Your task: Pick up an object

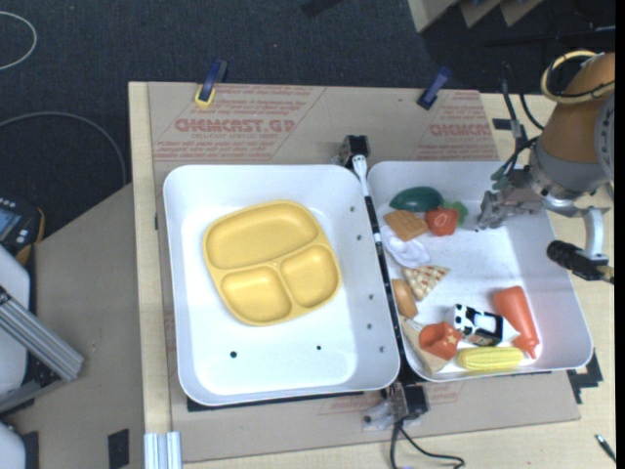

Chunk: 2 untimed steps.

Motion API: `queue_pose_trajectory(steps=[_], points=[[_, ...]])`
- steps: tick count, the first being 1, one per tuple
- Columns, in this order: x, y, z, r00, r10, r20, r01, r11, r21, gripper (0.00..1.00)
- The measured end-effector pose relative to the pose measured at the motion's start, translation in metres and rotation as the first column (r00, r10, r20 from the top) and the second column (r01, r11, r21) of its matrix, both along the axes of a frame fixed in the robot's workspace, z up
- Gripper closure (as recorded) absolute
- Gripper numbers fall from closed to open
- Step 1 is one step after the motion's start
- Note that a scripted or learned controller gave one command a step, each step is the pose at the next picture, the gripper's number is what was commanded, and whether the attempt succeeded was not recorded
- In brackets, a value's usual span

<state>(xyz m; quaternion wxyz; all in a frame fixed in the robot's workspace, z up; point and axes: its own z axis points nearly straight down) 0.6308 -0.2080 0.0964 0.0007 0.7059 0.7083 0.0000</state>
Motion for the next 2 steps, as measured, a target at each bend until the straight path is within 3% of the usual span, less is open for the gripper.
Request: queue_pose_trajectory(steps=[2], points=[[-0.004,0.002,0.127,1.000,-0.002,0.007,0.002,1.000,-0.002,1.00]])
